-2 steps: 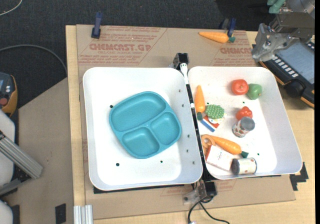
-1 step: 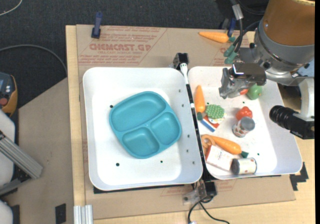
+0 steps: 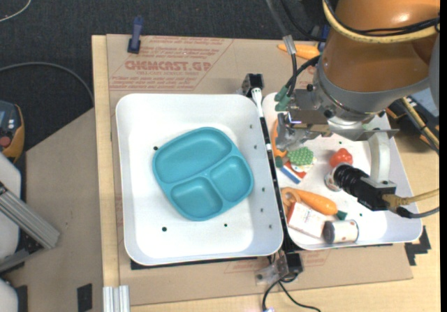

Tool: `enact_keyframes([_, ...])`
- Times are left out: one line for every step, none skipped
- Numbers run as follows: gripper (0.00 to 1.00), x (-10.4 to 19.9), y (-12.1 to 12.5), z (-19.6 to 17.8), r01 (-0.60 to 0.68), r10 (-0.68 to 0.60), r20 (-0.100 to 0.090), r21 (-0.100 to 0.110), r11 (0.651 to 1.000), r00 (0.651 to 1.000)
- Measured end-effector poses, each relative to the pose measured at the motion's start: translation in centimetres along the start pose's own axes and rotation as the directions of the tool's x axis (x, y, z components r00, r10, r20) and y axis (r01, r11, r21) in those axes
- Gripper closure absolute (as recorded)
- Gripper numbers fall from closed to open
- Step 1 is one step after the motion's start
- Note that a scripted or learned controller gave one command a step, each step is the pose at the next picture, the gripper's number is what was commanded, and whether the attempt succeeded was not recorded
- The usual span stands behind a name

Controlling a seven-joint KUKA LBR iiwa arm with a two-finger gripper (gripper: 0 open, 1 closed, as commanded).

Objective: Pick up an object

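My gripper (image 3: 284, 137) reaches down into the right bin (image 3: 391, 234), near its left wall. Just below it lies a small orange piece (image 3: 279, 153), and I cannot tell whether the two touch. A green dotted item (image 3: 302, 157) sits right beside the gripper, with a red, white and blue striped piece (image 3: 293, 174) under it. Further right is a red tomato-like ball (image 3: 341, 158). An orange carrot with a green tip (image 3: 318, 201) lies toward the front, next to a white box (image 3: 302, 218) and a white tube with a grey cap (image 3: 336, 231).
The left bin (image 3: 140, 220) holds a blue divided plate (image 3: 202, 172) at its middle. A black rail with clips (image 3: 269, 164) runs between the two bins. The arm's large orange body (image 3: 380, 17) hangs over the right bin's back half.
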State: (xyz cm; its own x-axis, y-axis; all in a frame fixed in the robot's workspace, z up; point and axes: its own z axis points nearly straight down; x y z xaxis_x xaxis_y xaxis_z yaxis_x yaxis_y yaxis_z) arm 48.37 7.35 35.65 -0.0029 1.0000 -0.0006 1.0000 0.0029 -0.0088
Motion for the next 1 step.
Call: enact_keyframes([1.00,-5.66,-0.52,6.31,-0.010,0.010,0.001,0.001,1.000,1.000])
